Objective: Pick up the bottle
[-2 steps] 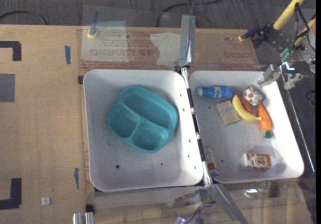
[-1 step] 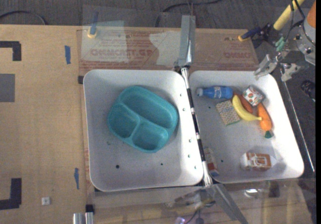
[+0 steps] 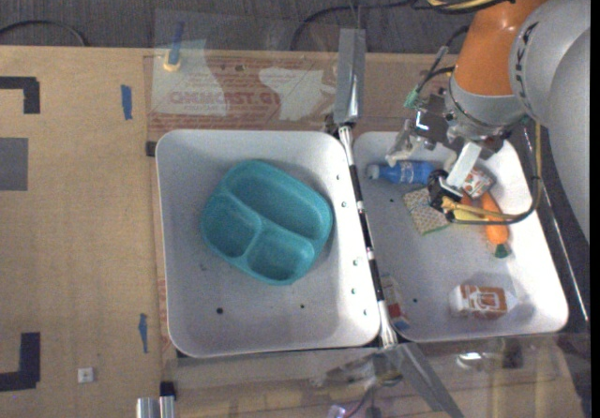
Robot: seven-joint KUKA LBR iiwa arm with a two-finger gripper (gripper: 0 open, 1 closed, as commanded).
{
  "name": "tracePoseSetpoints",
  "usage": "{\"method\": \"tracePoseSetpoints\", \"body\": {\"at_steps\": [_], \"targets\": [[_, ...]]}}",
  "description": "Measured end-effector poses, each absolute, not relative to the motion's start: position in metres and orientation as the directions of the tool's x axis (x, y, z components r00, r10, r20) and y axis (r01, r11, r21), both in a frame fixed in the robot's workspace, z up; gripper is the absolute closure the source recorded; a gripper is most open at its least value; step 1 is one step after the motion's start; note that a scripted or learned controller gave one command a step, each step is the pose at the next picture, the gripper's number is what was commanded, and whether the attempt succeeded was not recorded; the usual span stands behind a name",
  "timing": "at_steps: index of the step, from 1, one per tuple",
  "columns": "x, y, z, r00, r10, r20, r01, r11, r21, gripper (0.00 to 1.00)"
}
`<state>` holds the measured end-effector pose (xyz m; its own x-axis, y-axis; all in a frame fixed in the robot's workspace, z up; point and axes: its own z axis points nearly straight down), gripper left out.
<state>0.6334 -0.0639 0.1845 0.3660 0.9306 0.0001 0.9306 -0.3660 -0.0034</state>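
The teal divided tray (image 3: 267,219) looks like smooth, matt plastic. The left bin (image 3: 187,313) and right bin (image 3: 536,306) are smooth white plastic with a faint sheen. The surface (image 3: 75,247) is matt brown, like cardboard or fibreboard. The blue bottle (image 3: 408,172) looks like glossy plastic. The arm's orange band (image 3: 497,32) shines.

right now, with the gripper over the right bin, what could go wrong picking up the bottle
1. The bottle lies on its side close to the left wall of the right bin. Being round, it may roll or slip away under a squeeze.
2. The patterned square sits just beside the bottle, so if the gripper comes down slightly off, it could catch that instead.
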Motion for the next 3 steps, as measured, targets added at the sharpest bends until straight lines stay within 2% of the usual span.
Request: {"method": "tracePoseSetpoints", "body": {"at_steps": [1,2,3], "targets": [[0.633,-0.1,0.105,0.302,0.953,0.0,0.953,-0.302,-0.001,0.0],[0.634,-0.101,0.116,0.304,0.953,0.001,0.953,-0.304,0.0,1.0],[0.626,-0.002,0.239,0.135,0.991,0.0,0.991,-0.135,0.001,1.0]]}}
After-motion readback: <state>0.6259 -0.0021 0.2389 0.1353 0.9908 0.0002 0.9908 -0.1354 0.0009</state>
